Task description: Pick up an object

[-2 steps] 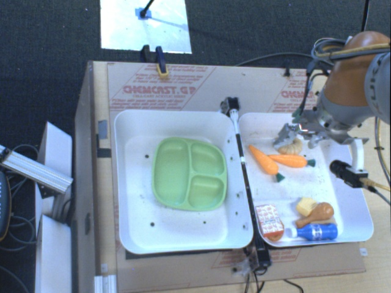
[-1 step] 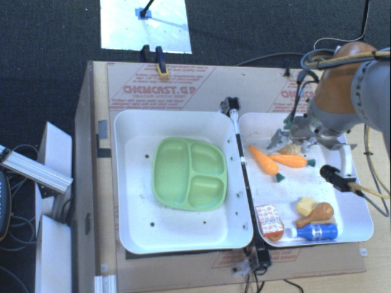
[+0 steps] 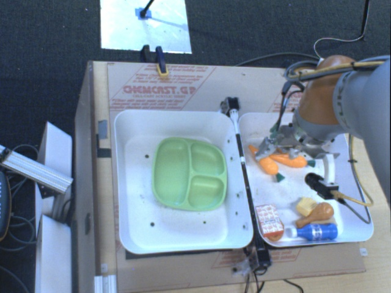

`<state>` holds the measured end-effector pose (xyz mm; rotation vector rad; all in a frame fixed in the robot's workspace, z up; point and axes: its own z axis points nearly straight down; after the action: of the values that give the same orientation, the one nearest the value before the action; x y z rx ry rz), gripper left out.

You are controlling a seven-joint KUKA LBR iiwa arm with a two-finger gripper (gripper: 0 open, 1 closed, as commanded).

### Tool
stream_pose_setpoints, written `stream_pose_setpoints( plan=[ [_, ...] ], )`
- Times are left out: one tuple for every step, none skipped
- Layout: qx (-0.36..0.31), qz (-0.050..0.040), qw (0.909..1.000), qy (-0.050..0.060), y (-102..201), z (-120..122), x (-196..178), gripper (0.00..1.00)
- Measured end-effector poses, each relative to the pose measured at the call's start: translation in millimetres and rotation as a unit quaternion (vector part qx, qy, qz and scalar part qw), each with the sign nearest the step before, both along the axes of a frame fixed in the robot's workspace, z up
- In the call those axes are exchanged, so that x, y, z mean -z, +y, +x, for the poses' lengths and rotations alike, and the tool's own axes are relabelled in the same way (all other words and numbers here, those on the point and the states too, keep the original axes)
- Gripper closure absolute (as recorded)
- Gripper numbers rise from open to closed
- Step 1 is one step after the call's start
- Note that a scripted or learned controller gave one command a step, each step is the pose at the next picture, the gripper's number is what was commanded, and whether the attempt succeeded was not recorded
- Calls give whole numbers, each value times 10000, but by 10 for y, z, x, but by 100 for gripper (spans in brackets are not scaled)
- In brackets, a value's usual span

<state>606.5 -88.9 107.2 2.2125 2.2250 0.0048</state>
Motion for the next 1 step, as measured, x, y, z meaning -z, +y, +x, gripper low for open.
stream_pose_setpoints(
  plan=[
    [9, -7, 10000, -63, 15, -50, 160, 0]
  ],
)
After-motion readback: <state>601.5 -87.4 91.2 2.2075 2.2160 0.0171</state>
